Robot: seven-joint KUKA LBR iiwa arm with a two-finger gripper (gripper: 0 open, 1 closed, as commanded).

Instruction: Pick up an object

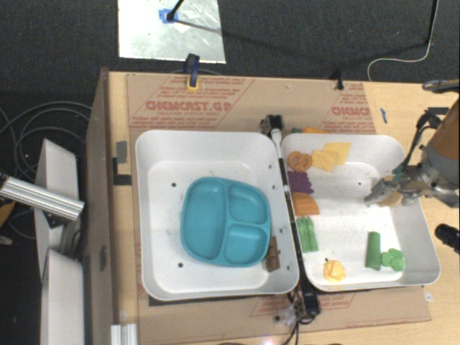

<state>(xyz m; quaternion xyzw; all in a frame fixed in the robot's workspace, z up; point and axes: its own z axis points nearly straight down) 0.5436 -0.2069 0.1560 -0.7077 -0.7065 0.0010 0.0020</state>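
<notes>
Along the left wall of the right bin (402,149) I see most of the toy foods crowded together: a yellow piece (330,155), a purple piece (300,183), an orange piece (305,205) and a green strip (307,233), which leaves bare white floor through the bin's middle. Near its front rim lie a green cylinder (373,251), a green clump (392,259) and a small yellow piece (333,269). My tool (381,192) reaches in low over the right rim; whether it is clenched or released I cannot tell, and the left bin (165,149) holds a teal divided plate (225,221).

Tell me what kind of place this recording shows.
Likely a robotics lab bench: two white bins on a cardboard-covered table, toy food pieces beside a blue divided plate, loose cables on dark carpet.
</notes>
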